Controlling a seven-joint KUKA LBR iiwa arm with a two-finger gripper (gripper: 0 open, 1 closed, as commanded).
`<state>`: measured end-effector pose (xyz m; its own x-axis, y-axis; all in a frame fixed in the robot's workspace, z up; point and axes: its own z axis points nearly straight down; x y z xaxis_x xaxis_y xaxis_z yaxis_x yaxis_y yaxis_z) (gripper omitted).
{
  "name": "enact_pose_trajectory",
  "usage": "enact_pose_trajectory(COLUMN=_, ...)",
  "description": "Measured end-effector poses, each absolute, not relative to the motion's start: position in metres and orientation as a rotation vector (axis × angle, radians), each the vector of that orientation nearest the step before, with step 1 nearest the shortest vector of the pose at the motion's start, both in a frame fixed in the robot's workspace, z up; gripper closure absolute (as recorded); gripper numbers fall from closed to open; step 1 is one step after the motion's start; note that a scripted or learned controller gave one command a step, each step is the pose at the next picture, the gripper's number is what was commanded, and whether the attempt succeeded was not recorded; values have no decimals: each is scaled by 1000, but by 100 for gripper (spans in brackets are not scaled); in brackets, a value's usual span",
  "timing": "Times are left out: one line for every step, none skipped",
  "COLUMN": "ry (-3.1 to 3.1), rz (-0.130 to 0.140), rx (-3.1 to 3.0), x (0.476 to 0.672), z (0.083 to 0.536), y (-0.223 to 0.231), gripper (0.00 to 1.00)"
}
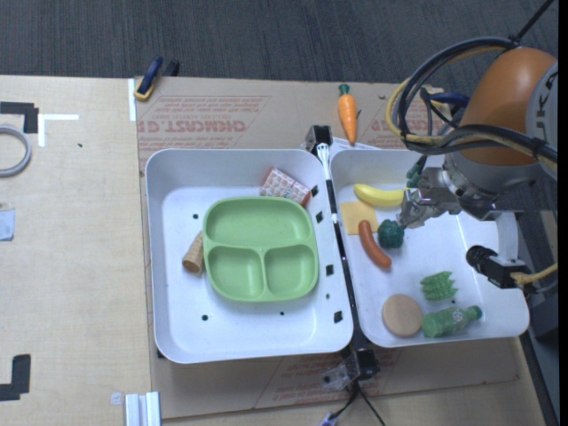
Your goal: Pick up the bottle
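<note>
Pincer (414, 209) first: I am hovering it over the right bin (497, 327), beside the broccoli (390, 232), and I cannot tell its state. Rightward, the green bottle (450, 319) is lying near the bin's front edge; I am judging a crosswise grip best.

I see the green bottle (451, 319) lying on its side in the right bin (497, 325), near its front edge, just beside a round tan disc (402, 314) on its left.
</note>
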<state>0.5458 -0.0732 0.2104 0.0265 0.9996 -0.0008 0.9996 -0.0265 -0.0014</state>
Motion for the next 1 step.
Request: enact_pose_trajectory(ry=-2161, rz=3, rx=-2279, x=482, z=207, y=-30, gripper=100)
